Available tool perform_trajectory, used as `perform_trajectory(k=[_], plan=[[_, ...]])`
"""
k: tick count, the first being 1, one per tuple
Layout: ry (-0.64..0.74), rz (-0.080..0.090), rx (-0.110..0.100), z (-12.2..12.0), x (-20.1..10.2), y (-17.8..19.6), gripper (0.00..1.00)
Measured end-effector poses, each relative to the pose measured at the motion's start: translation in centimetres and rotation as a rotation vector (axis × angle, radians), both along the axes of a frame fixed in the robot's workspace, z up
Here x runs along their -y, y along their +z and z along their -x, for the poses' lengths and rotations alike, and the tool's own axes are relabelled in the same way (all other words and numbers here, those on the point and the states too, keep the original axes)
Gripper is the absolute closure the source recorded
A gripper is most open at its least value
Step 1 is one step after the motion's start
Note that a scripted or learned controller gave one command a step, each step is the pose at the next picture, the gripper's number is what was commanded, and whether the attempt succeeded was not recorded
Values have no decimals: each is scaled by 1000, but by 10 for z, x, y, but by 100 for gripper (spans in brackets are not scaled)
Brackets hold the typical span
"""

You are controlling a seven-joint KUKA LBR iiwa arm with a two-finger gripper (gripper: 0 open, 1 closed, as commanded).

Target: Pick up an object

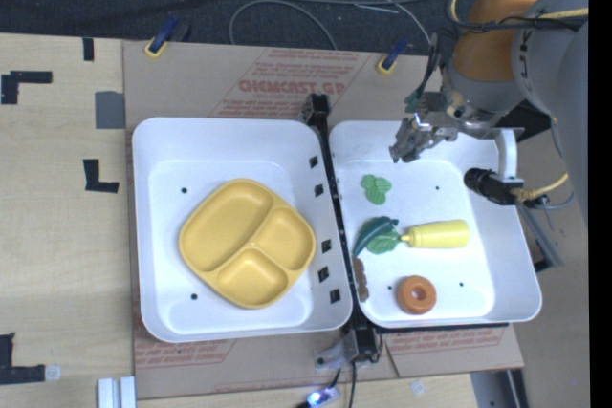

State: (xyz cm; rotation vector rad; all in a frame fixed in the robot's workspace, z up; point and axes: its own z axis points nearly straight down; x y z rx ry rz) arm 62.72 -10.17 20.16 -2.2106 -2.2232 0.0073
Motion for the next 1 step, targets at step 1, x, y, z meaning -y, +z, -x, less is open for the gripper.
perform_trajectory(k=[1], plan=[[1,0,1,-6,-53,3,100]])
